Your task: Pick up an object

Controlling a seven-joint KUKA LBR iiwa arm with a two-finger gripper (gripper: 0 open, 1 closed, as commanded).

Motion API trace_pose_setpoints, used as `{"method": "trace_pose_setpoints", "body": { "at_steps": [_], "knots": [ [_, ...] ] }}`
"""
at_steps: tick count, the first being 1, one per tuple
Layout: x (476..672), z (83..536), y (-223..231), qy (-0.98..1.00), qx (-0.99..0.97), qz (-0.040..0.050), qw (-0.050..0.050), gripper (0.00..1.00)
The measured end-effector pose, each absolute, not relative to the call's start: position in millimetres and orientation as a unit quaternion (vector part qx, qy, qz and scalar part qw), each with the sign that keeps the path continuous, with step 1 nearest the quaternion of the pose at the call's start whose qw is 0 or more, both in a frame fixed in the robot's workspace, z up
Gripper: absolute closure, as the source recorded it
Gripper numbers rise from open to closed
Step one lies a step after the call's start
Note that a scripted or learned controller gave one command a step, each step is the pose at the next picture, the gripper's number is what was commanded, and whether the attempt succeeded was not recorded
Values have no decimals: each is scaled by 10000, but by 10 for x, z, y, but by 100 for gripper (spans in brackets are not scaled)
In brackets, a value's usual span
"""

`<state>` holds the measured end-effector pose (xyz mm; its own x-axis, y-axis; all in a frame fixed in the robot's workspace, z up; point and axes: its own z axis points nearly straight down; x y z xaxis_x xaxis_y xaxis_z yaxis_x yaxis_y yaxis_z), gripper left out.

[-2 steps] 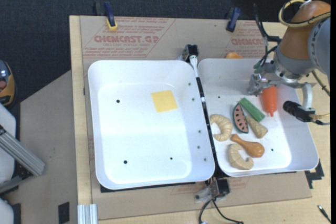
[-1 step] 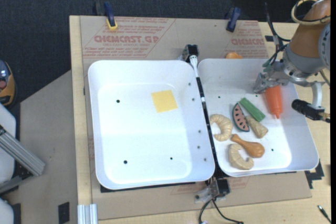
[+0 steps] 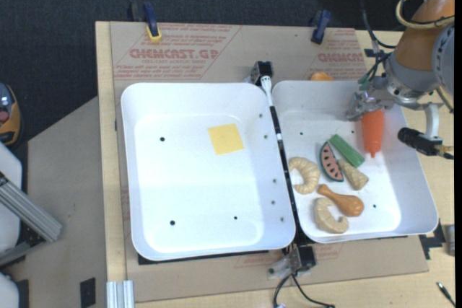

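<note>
Trouble spot is the carrot, lying at 2 o'clock in the right bin. Claw sits at its top end, can't tell how it's set; a tip-only pinch could slip, I'd guess.

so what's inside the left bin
A single flat yellow square lies inside the left bin, toward its far side. Around it are the bin's white floor and a few small dark dots. Whatever is beneath the square is covered.
</note>
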<state>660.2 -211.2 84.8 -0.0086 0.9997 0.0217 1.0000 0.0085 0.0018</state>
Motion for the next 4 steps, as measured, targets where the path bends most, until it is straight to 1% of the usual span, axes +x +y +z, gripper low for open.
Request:
{"method": "trace_pose_setpoints", "body": {
  "at_steps": [1, 2, 3, 4],
  "knots": [
    [6687, 856, -2206, -7089, -7053, -20, -21, 100],
    [6671, 854, -2232, -7079, -7063, 0, -16, 100],
    [6685, 1377, -1683, -7090, -7052, -17, -20, 100],
    [6380, 1151, -1896, -7063, -7079, 16, 21, 100]
  ]
}}
